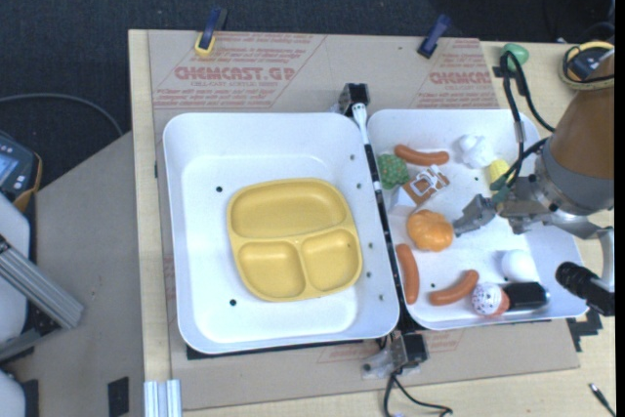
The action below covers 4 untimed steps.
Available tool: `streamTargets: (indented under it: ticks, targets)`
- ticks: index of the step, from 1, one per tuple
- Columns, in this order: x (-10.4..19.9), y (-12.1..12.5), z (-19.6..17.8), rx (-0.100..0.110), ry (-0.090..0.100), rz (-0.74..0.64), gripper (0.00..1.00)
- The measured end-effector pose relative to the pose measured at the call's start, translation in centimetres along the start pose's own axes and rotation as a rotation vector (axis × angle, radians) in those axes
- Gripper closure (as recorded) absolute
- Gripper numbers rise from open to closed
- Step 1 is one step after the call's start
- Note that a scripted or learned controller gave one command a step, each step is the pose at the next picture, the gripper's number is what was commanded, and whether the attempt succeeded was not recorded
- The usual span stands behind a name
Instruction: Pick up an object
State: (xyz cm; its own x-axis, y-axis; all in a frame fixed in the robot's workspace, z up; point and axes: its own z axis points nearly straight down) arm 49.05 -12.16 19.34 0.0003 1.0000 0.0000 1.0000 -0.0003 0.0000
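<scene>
The arm reached in over the right bin [444, 319], which sat at the right side of the worktop [293, 63]. The gripper [476, 214] hung low over the middle of that bin. Its dark tips looked a little apart, with nothing between them.

Just beside the tips, toward the left bin [186, 210], lay an orange ball [430, 230]. It was the nearest thing to grab. It was round, so it had no long way to line up with.

Other toys lay close by. One sausage [407, 272] lay along the bin's left wall. Another sausage [453, 288] lay near the front edge. A yellow tray [293, 237] sat in the left bin, well apart.

I think the gripper needed a short move toward the ball, then down.
</scene>
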Motion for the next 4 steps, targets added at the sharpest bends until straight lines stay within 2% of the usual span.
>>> streamTargets:
  ticks: [2, 3, 4]
  targets:
    - [-1.2, -0.4, 9.7, 0.006, 0.002, 0.001, 0.0]
    - [-1.2, -0.4, 11.0, 0.004, 0.002, 0.0, 0.0]
    - [-1.2, -0.4, 9.9, 0.0, 0.001, 0.001, 1.0]
